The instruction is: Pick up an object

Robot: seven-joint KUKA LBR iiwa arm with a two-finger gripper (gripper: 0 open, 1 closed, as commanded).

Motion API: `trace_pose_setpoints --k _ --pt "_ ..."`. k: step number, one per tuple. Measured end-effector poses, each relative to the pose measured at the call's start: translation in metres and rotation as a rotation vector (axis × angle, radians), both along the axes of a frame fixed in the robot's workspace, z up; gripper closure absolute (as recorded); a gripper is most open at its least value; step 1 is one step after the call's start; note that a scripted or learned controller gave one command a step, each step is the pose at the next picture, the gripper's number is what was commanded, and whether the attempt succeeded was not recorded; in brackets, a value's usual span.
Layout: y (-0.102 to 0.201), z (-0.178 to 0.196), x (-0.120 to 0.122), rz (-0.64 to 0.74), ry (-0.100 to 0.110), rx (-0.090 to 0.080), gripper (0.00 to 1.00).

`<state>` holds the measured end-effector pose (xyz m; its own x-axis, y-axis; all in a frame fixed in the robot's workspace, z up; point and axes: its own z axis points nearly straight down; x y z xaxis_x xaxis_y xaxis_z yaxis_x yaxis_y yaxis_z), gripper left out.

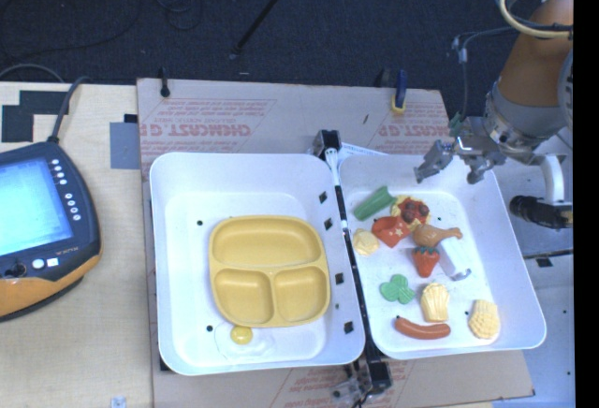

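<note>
The end effector (456, 163) hangs empty with fingers spread apart over the right bin's (524, 303) far edge, above the toy food (412, 238).

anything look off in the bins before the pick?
One oddity: a small round yellow piece lies loose on the left white bin's floor, just beside the yellow three-compartment plastic tray, near its front-left corner. The toy food is jumbled in the right white bin, none spilled over.

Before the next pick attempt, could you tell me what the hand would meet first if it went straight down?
Probably the bare floor of the right bin near its far rim, short of the toy food; the hand hangs there, though height is unclear.
</note>
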<state>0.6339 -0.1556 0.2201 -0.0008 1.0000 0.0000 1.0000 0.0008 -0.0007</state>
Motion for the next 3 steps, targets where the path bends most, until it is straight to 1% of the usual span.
trace_pose_setpoints --k 1,2,3 --pt "0.081 -0.035 -0.042 0.004 0.009 0.004 0.0" --pt "0.077 -0.023 -0.04 -0.001 0.005 0.002 1.0" --pt "0.134 0.159 -0.101 0.006 -0.013 0.003 1.0"
